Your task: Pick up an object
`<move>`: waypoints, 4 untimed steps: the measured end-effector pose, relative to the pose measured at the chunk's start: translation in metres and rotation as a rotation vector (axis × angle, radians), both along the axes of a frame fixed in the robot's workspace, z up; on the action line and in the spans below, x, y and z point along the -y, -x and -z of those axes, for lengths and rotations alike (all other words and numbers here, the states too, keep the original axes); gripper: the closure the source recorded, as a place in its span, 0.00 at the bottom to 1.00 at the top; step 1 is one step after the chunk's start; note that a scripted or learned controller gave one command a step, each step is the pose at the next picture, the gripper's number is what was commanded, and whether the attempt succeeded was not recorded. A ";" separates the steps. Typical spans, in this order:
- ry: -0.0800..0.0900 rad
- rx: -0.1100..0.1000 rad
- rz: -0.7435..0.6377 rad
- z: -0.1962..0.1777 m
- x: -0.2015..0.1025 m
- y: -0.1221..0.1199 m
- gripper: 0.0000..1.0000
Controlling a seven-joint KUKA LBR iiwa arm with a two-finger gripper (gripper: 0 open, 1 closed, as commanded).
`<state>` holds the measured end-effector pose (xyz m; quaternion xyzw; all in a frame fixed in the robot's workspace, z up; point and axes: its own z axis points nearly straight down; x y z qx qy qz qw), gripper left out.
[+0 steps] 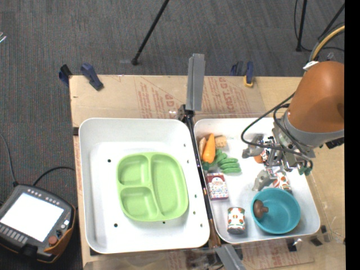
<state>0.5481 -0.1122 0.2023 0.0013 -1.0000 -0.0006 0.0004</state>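
My gripper hangs low over the right bin, just above the teal bowl, which holds a small brown item. A red and white object lies right under the gripper, partly hidden by it; whether it is held I cannot tell. An orange bit shows at the gripper's left side. Further left in this bin lie an orange carrot, a green pea pod, a small red box and a small can.
The left bin holds a green divided plate. A grey post stands behind the gap between the bins. Cables loop off the wrist. A teach pendant sits at the lower left.
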 end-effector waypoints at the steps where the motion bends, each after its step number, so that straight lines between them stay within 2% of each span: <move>1: 0.002 0.014 0.015 0.110 0.011 -0.031 0.00; 2: 0.001 0.008 0.144 0.112 0.009 -0.090 0.00; 3: 0.001 0.003 -0.004 0.114 0.082 -0.056 0.00; 4: -0.001 0.005 0.092 0.113 0.057 -0.091 0.00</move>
